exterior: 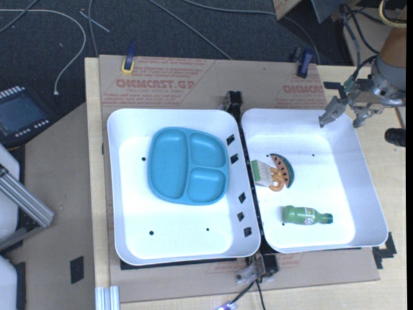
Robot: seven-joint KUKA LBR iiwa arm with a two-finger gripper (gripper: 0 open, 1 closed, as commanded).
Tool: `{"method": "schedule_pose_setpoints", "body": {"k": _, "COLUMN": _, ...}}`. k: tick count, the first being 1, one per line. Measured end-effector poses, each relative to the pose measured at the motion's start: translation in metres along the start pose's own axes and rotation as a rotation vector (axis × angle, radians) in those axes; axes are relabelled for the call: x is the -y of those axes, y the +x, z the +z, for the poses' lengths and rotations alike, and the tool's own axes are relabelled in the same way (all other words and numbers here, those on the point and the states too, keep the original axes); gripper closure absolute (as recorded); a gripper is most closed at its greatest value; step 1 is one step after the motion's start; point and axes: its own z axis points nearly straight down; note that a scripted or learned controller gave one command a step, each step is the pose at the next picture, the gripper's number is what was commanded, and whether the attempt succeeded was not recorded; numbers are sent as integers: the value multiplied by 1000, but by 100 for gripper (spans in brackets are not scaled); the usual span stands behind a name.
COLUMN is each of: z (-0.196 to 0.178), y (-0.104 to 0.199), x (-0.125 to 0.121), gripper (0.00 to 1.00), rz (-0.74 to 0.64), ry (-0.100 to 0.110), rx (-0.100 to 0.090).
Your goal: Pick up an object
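A small green bottle (307, 216) lies on its side near the front of the right bin (348, 173). A little pile of flat toy pieces (273, 172), green, orange and dark, sits by that bin's left wall. A blue divided plate (188, 166) rests in the left bin (129, 192). My gripper (342, 117) hangs over the right bin's far right corner, well away from the bottle and the pile. Its two fingers are spread apart with nothing between them.
The two bins meet at a dark divider with clips (240, 173) along it. Blue clamps (130, 60) (303, 62) hold the cardboard base at the back. Cables trail over the dark floor behind the bench.
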Motion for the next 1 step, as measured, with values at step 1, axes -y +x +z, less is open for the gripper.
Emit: {"method": "schedule_pose_setpoints", "body": {"k": 1, "z": -10, "y": 1, "x": -3, "gripper": 0, "rz": -4, "ry": -15, "rx": 4}}
